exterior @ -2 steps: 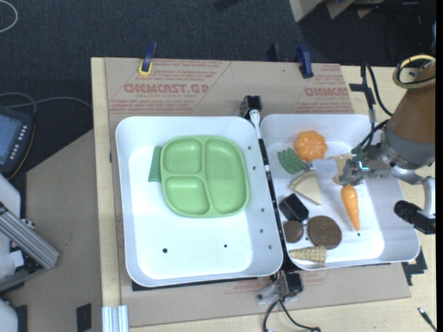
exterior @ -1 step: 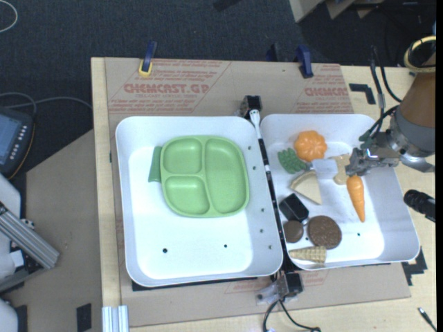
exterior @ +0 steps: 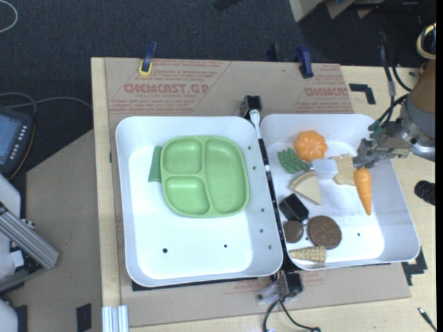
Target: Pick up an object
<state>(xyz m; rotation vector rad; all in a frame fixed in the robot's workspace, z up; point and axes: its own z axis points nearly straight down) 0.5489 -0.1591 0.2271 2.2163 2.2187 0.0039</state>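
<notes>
The end effector (exterior: 367, 156) is low over the right bin (exterior: 405, 216), at the right of the frame, just above the fat top of the carrot (exterior: 363, 189). I think it came there to grab the carrot. I cannot tell how far open it is, or if it has the carrot. The other toy foods lie close together in this bin, so they are easy to reach. The green tray (exterior: 205, 175) sits alone in the left bin (exterior: 138, 206).
</notes>
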